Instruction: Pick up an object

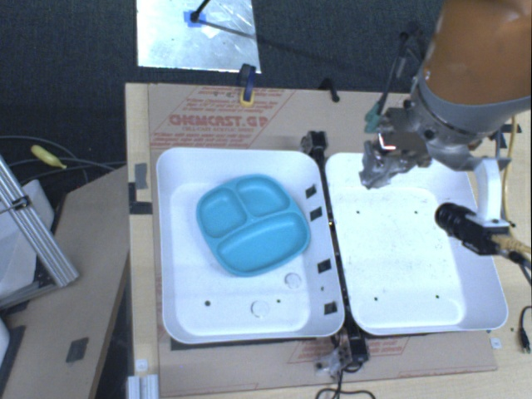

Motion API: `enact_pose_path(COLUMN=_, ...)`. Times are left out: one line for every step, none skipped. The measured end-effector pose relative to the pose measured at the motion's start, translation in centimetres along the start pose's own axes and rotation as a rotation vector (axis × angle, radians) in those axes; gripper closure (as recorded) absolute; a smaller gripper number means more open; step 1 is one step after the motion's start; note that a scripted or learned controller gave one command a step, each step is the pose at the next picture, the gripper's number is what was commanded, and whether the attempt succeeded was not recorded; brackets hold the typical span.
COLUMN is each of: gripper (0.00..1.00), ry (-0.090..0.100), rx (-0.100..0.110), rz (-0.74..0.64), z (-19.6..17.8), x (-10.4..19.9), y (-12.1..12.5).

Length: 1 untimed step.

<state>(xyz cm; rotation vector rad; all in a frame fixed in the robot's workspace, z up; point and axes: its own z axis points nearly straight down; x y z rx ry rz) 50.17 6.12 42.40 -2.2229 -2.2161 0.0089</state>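
Observation:
A light blue divided plate (251, 223) lies flat in the left white bin (183, 306), a little above its middle. Two small clear discs (293, 281) rest near that bin's lower right part. My gripper (380, 173) hangs over the upper left corner of the right white bin (474, 314), well to the right of the plate. The grey arm with its orange band (482, 32) comes down from the top right and hides the wrist. Nothing can be made out between the gripper's tips.
A black divider (322, 223) with clips runs between the two bins. A black cylindrical fitting (464, 224) juts over the right bin's right edge. A shiny metal sheet (199, 19) lies at the top. Metal framing (33, 231) stands at the left.

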Motion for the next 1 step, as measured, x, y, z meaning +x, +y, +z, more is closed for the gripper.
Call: enact_pose_path(gripper=1.0, ry=0.003, rx=-0.008, rz=-0.008, z=0.45, x=1.95, y=-0.76)
